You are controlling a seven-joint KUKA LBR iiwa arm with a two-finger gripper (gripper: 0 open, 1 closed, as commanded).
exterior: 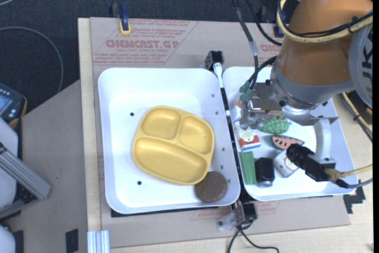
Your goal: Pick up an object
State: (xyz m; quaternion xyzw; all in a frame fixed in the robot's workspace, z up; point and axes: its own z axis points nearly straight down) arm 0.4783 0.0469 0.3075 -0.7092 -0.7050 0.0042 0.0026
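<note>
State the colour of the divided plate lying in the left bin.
Yellow. The divided plate shows plainly in the camera view, lying in the left bin.

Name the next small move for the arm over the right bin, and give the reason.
Probably a short straight descent. The gripper hangs over the left part of the right bin, with a cluster of small objects beside and below it: a green bumpy toy, a watermelon slice and a green block. Nothing appears held, so lowering onto the nearest piece seems the sensible step.
</note>
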